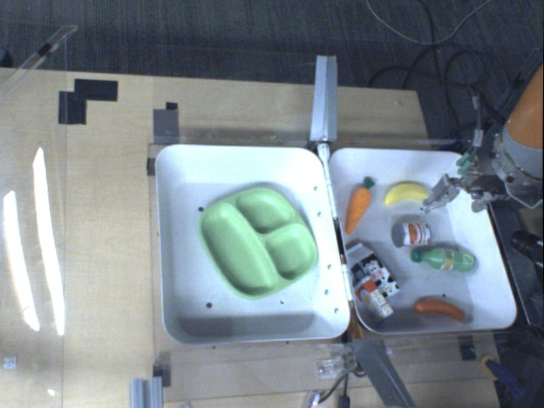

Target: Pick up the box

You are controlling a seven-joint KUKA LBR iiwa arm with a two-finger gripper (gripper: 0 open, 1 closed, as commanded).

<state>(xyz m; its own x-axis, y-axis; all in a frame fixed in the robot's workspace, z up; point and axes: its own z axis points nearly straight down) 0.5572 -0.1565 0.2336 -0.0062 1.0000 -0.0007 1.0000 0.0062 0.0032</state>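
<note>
The box [372, 280] lay against the right bin's [507, 311] left wall, long axis slanting toward the near corner. The tool [461, 189] hovered at the far right, fingers spread, holding nothing, diagonally across from it.

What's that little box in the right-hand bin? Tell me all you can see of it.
The box is a small carton, mostly white with black and red print too small to read. It lies flat and askew in the right bin, at its lower left, against the wall next to the left bin. It looks like cardboard and seems closed. No other item touches it; the tool is well away, near the banana.
</note>
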